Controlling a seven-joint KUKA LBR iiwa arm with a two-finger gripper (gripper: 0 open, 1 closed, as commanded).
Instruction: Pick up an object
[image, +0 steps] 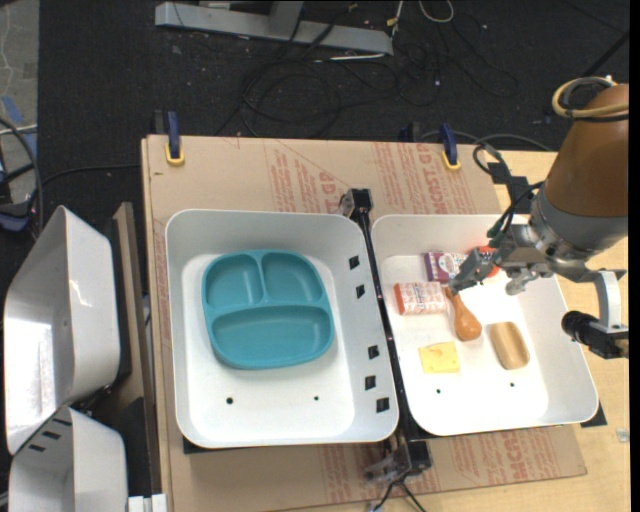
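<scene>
1. Two white bins sit on the table (260, 160): the left bin (190, 300) holds one teal divided plate (267, 307).
2. The right bin (560, 350) holds five items: purple packet (440, 265), pink-labelled box (418, 297), brown pear-shaped toy (466, 320), yellow cheese slice (440, 357), bread roll (510, 344).
3. The arm (590, 170) leans over the right bin; the pincer (478, 270), released and holding nothing, hangs beside the purple packet.

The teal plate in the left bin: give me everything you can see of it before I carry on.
The teal plate is a rounded-rectangle divided plate that looks like smooth plastic. Raised ridges split it into three compartments: two small ones on the far side, one wide one nearer the camera. Nothing lies in any of them. It sits flat on the floor of the left bin, toward its far left, apart from the walls.
</scene>
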